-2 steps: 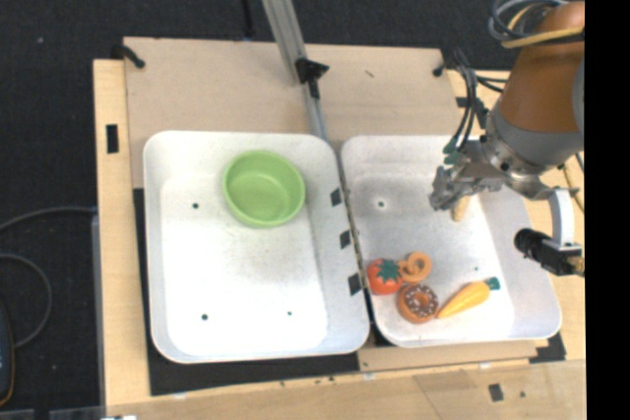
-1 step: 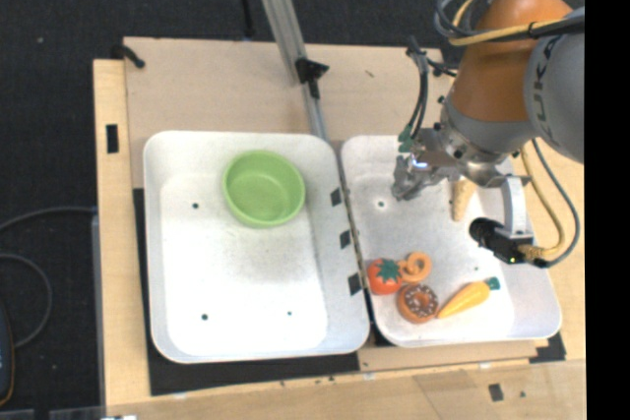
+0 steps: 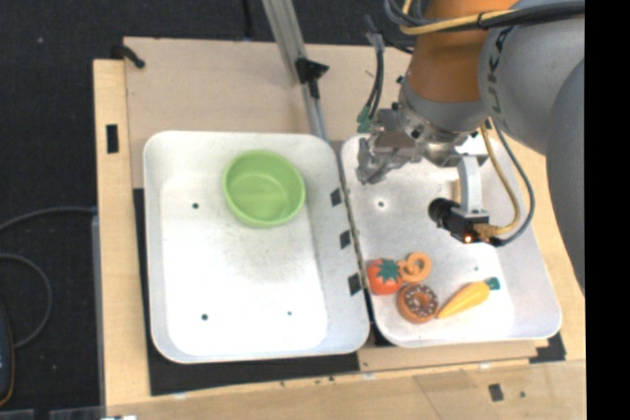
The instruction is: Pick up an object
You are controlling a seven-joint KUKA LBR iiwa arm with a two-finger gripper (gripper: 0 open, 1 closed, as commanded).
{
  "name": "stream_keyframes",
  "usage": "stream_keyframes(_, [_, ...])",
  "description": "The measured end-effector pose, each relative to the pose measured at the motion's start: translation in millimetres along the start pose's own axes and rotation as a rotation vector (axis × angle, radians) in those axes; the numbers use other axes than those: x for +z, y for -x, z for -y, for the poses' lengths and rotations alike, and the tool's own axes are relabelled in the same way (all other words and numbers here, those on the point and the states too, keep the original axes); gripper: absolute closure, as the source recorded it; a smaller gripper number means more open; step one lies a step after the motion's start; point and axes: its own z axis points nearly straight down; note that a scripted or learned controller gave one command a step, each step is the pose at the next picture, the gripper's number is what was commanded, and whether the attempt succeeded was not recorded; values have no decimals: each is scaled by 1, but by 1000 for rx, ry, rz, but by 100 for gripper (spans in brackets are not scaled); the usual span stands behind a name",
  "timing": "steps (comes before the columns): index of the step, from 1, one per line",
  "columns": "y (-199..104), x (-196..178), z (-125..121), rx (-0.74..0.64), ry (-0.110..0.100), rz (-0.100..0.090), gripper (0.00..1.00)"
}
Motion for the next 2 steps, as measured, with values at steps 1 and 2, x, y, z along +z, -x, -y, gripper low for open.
stream_keyframes(1, [-43,11,-20,1,-1,1,100])
stream_keyframes(2, [-83,14,-31,1,-1,1,100])
